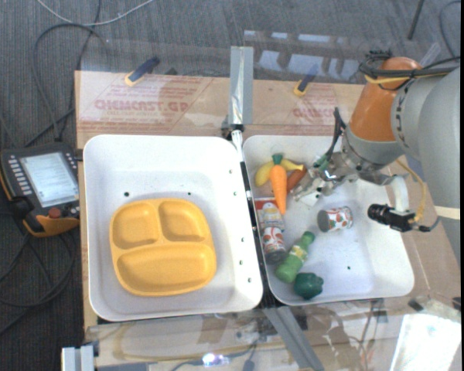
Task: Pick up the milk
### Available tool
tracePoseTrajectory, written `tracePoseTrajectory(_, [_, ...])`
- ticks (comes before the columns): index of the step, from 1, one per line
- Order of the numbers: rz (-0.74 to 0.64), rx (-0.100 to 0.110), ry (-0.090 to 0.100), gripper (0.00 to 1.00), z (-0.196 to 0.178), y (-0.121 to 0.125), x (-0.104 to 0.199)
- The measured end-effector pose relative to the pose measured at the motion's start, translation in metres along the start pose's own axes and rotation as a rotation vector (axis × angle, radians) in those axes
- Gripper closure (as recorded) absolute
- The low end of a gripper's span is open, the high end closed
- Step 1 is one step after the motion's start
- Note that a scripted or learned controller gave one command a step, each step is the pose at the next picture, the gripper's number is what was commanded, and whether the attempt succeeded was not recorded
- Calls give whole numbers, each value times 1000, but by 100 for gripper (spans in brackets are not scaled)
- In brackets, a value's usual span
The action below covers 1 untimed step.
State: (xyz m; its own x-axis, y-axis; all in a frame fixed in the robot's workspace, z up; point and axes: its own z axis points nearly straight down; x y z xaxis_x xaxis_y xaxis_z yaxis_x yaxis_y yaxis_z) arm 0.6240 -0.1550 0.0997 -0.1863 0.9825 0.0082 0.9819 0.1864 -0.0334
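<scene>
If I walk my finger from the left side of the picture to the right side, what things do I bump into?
Screen controller on the floor → yellow divided plate in the left bin → milk carton → little can lying on its side.

Grey arm (437, 130), orange band (379, 110), metallic end effector (319, 182).

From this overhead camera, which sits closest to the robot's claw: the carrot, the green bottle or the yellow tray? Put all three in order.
1. Carrot: just to the view's left of the claw, in the right bin.
2. Green bottle: same bin, lower in the view.
3. Yellow tray: far off in the left bin.
</scene>
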Motion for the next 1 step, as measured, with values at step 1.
tracePoseTrajectory(1, [-10,-33,-9,100,-85,31,65])
